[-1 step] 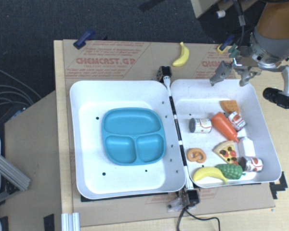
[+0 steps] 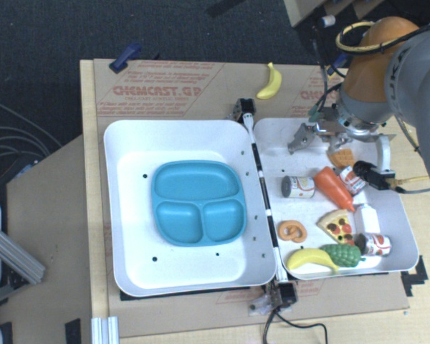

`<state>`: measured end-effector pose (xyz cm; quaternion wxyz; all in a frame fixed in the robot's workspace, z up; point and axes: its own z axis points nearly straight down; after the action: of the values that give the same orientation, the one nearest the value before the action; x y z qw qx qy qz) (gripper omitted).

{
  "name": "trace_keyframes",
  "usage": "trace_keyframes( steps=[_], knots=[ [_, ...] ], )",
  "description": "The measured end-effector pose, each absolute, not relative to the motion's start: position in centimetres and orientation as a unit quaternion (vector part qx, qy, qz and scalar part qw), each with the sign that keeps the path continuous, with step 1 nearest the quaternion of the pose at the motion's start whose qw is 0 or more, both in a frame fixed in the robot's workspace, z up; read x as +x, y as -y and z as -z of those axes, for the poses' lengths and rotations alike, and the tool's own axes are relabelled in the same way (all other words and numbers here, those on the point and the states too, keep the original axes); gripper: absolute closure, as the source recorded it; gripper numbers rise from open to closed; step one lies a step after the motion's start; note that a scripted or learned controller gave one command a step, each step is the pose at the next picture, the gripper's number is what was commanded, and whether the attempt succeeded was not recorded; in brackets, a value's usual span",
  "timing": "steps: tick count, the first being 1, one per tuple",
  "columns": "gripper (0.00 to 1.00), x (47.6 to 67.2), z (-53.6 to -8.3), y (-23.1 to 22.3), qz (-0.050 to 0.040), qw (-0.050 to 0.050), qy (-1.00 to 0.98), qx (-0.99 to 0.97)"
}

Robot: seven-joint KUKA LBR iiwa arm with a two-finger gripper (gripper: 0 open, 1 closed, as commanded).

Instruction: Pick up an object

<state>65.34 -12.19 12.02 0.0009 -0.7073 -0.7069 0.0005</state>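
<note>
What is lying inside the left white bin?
The left bin holds a blue divided tray, lying flat with three compartments. The bin floor beneath the tray is covered.

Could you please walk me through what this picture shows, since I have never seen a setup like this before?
This is one camera fixed above a bench, looking down at a slant. The grey and orange shape at the right is a robot arm reaching in; its hand hangs over the right bin, and nothing can be seen held in it. The left bin holds a blue divided plate. The right bin holds toy food: a small can, a carrot, a pizza slice, a pretzel and a banana. Another banana lies on the board behind the bins.
</note>
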Motion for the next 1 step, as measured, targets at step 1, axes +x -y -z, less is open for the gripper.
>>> trace_keyframes(
  steps=[1],
  knots=[
    [0.00, 66.65, -8.48, 14.91, 0.0001, -0.001, 0.707, -0.707]
  ],
)
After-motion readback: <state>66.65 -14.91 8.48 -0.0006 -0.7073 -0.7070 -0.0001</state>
